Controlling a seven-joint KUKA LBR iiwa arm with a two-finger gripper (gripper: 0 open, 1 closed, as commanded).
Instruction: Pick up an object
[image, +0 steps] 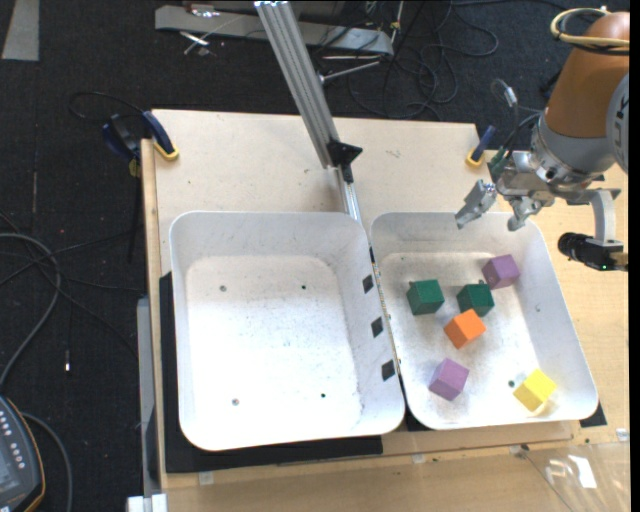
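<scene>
Plainly, the gripper (497, 208) hung with fingers spread and nothing between them over the right bin (572, 330), where the nearest purple block (501, 270) looked light, rigid and best pinched across two flat opposite faces.

Six small blocks (465, 327) loose in right bin (570, 340): two green, two purple, orange, yellow

Metal rail (305, 85), blue clamp (157, 135), floor cables (40, 250)
</scene>
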